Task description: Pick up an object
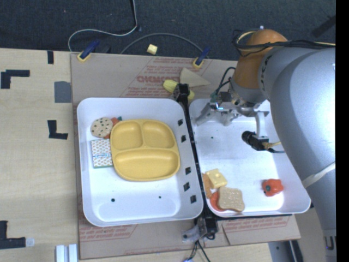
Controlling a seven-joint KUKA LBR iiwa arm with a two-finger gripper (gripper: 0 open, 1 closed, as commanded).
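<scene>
Two white bins were set side by side on the bench, their inner walls touching, so that things could be lifted from one and dropped in the other. In the left bin a yellow tray lay near the middle, with a cookie and a small patterned packet just beside its left rim, toward that bin's far-left corner. In the right bin the loose pieces were gathered along the near edge: a cheese block and a bread slice close to the near-left corner, the slice resting partly on something red, and a red toy near the near-right corner. Any of these could serve as the object to be picked; none was seen to be held.

The arm was reached in from the right and bent down over the right bin's far edge, the orange band uppermost. The hand was lowered over the far-left part of that bin, well apart from the pieces at the near edge. Whether it was wide or narrow could not be told, the wrist and cables being in the way. It was judged that a grasp was not yet made, and that a move toward the near edge would be needed.
</scene>
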